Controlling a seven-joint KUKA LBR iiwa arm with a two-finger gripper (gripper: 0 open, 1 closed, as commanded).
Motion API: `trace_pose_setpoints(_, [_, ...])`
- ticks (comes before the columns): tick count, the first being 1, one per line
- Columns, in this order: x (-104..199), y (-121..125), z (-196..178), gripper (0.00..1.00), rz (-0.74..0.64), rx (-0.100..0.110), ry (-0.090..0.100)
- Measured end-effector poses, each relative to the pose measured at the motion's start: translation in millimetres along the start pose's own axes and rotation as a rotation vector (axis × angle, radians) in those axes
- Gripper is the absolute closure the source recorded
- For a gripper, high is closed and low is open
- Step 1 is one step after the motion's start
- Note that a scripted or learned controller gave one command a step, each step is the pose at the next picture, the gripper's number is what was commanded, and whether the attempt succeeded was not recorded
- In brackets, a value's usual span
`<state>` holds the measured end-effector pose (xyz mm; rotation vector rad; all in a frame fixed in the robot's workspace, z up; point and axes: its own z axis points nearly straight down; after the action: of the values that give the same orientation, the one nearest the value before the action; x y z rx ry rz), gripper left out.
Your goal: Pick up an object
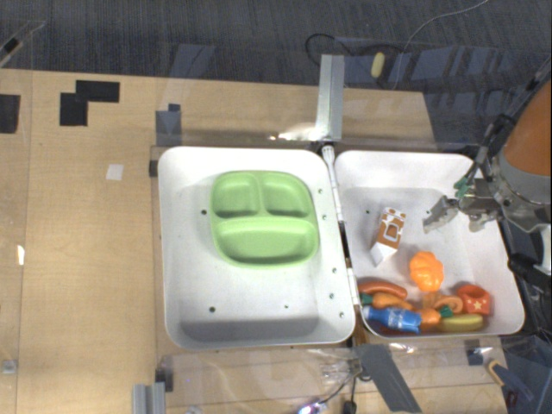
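Toys are lying in a loose heap along the near edge of the right bin point(483, 166), and none of them is between the fingers of the claw point(457, 215). An orange pepper-shaped toy point(426, 271) is sitting just above the heap, near the middle of the bin floor. Below it, a red and orange piece point(385, 293) is resting against a blue bottle-shaped toy point(395, 319), with a yellow banana-like piece point(463, 322) lying beside them toward the right. A red cup-like toy with a pale star mark point(474, 300) is sitting at the right end of the heap, close to the bin's right wall. A small white and orange carton point(390, 234) is standing apart from the heap, tilted, left of the pepper toy and nearer the wall between the two bins.

The claw is hovering over the upper right part of the right bin, well apart from the carton and above the heap; its fingers are spread apart with nothing between them. The grey arm point(526, 192) is reaching in from the right, its orange band point(530, 141) showing at the frame edge.

The left bin point(185, 300) is holding a green divided tray point(263, 216), lying flat near its middle. Both bins are sitting side by side on the wooden bench point(78, 257).
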<state>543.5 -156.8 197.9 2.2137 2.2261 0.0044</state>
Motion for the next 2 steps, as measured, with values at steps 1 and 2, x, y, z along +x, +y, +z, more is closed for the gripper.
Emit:
trace_pose_setpoints(1, [39.0,20.4,81.7,0.0,0.124,-0.041,-0.005])
trace_pose_setpoints(2, [58.2,69.3,87.3,0.0,-0.048,-0.048,-0.011])
